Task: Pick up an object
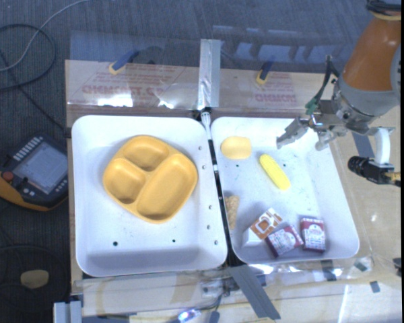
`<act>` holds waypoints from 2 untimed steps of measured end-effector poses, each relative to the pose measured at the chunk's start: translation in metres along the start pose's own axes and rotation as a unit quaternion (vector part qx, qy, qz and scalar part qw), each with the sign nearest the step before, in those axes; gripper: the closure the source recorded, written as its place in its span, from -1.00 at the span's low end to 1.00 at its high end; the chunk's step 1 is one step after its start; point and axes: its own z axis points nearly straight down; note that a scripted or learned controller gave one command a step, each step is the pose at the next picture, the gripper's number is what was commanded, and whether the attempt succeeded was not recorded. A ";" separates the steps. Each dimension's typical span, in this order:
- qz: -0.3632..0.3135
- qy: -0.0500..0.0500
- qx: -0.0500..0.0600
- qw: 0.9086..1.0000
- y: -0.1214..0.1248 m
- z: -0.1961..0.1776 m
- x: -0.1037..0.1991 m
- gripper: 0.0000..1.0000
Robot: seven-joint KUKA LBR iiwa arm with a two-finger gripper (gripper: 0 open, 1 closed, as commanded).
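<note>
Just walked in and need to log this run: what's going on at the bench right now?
A KUKA arm reaches in from the right, and its gripper hangs over the upper part of the right bin with nothing between its fingers. Its fingers look spread. Lying in that bin are a yellow corn cob, a pale yellow round piece and three small packets. The left bin holds a yellow divided plate. Nothing has been picked up yet.
</note>
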 end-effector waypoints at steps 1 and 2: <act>-0.017 0.000 -0.001 1.000 0.047 -0.024 0.004 -1.00; 0.022 -0.001 0.001 1.000 0.034 0.112 -0.002 -1.00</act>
